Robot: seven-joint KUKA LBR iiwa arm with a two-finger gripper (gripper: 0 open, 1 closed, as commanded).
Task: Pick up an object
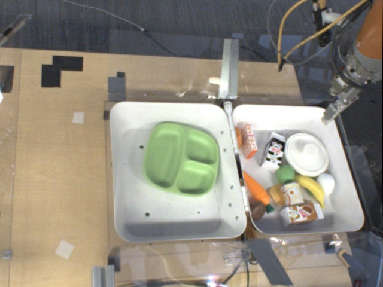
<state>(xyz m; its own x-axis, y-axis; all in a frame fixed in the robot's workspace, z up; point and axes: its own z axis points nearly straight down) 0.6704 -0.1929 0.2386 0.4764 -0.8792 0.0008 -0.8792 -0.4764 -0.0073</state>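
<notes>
One arm (366, 46) angled over right bin's (347, 154) far corner, gripper (336, 105) low, its state unclear.

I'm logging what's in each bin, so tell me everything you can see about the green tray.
The green tray is a light green, matte, plastic-looking divided plate with rounded corners and three compartments: one long one on its left, two smaller ones on its right. It lies flat and slightly rotated near the middle of the left bin, right side up, nothing in it or touching it besides the bin floor.

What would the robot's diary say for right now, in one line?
stage: approach | gripper: above right bin back corner, holding nothing | items: banana, carrot, white bowl in right bin | left bin: green tray
</notes>
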